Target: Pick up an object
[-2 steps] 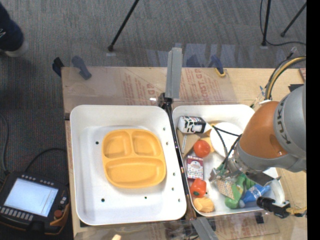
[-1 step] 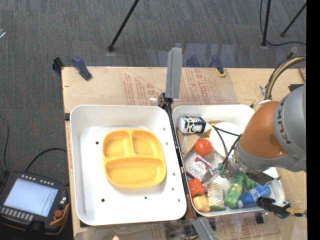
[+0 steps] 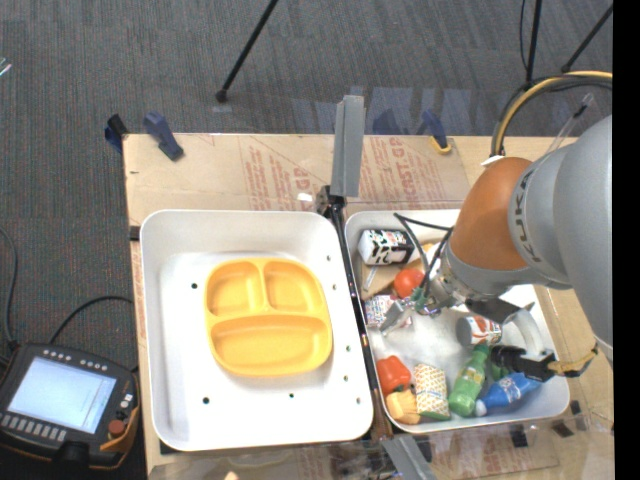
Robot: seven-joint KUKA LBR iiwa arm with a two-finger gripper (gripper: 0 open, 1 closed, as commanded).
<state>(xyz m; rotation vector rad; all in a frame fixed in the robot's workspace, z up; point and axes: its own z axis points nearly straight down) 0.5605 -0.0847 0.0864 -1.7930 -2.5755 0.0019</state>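
Starting at the left, grey ribbed carpet covers the floor, and a pendant with a pale screen lies on it beside the bench. That bench is topped with brown cardboard printed in red letters, upside down and too faint to read; blue clamps grip its far edge, and thin black stand legs cross the carpet beyond it.

Left of the divider post sits the left bin, smooth white plastic with rounded corners, holding a glossy yellow tray split into three compartments.

Right of the post, the right bin is crowded. At its far side lies a white carton with dark print I cannot read. Toward its near side lie an orange pepper, a checked packet, a green bottle and a blue bottle.

Above the right bin's middle hangs the arm, matt grey with its glossy orange band. The gripper is low among the things, close to a red tomato and a silver wrapper. How wide it stands cannot be told, and nothing is visibly held.
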